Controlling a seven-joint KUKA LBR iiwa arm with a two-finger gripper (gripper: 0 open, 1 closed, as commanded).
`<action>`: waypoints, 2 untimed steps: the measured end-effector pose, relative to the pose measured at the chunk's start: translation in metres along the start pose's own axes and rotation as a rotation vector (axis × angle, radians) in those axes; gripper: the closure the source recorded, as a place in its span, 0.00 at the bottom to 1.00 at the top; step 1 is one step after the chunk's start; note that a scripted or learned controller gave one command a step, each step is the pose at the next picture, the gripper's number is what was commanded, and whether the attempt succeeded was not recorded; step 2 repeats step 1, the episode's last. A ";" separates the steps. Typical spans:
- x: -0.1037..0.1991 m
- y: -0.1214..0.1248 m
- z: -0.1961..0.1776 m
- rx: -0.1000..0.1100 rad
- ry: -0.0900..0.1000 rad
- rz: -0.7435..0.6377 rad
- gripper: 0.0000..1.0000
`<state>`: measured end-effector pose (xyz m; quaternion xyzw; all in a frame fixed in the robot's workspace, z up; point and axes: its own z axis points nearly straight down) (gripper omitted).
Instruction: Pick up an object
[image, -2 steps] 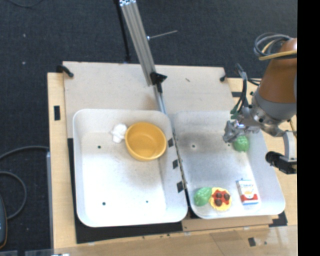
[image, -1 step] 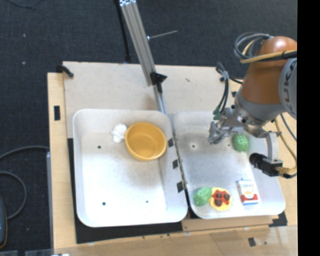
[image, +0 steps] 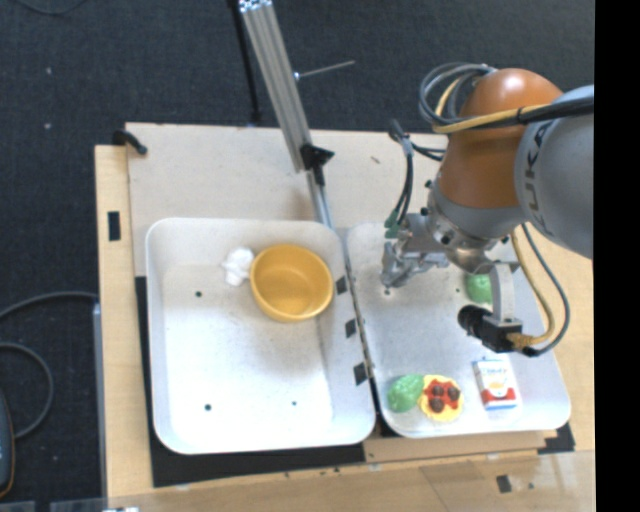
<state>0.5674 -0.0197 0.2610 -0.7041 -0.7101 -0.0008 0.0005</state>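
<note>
Desk (image: 200, 170) of pale wood on dark carpet, bearing two white bins.
Gripper (image: 392, 278) hangs over the right bin (image: 420, 330) — finger state cannot be told; yellow bowl (image: 291, 282) sits in the left bin (image: 240, 400), toys — green (image: 405, 391), red-yellow (image: 442, 397) — near the front.

You get even, bright overhead light, white bins (image: 200, 420) near washed out, soft shadow inside the yellow bowl (image: 291, 281), mild sheen on the arm's orange band (image: 500, 110), dark floor swallowing detail, slight softness throughout, small items grainy.
</note>
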 end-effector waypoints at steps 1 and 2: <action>0.059 -0.003 0.006 0.002 0.000 0.001 1.00; 0.059 -0.003 0.006 0.002 0.000 0.001 1.00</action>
